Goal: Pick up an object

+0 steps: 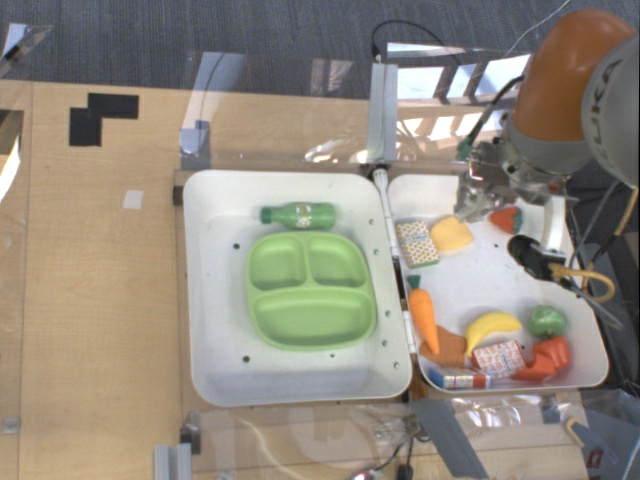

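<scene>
My gripper [476, 204] hangs over the far part of the right bin [592, 368], under the grey wrist with the orange band. Just below and left of it lies a yellow wedge [452, 234], close to the gripper's tip. A small red-orange thing [506, 218] sits right beside the gripper on its right, partly hidden by it. I see nothing between the gripper and these things that shows a hold.
Further in the right bin lie a patterned packet [417, 243], a carrot [424, 315], a banana [494, 326], a green ball-like thing [547, 320], a red pepper [548, 356] and a small box [498, 358]. The left bin [215, 368] holds a green divided tray [310, 290] and a green bottle [298, 214].
</scene>
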Controlling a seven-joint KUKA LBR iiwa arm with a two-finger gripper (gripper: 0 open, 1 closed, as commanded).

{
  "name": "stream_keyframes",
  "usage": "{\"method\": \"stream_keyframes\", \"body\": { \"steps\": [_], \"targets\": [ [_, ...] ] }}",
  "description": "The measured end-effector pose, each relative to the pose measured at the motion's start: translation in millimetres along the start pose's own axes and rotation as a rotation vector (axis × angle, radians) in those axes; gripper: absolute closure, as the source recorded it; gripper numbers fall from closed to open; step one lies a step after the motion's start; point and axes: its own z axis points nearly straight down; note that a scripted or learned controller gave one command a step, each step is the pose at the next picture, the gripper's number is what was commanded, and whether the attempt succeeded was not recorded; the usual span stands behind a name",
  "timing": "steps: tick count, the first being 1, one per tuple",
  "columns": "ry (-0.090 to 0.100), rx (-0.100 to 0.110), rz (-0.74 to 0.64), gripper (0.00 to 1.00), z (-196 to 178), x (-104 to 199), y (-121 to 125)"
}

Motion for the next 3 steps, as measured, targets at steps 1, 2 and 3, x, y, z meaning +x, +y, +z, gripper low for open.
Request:
{"method": "stream_keyframes", "body": {
  "steps": [1,2,3],
  "targets": [
    [0.000,0.001,0.193,1.00,-20.4,30.0,5.3],
    [0.000,0.003,0.447,1.00,16.6,55.5,-24.1],
    [-0.001,0.001,0.529,1.00,-18.5,-0.1,11.0]
  ]
}}
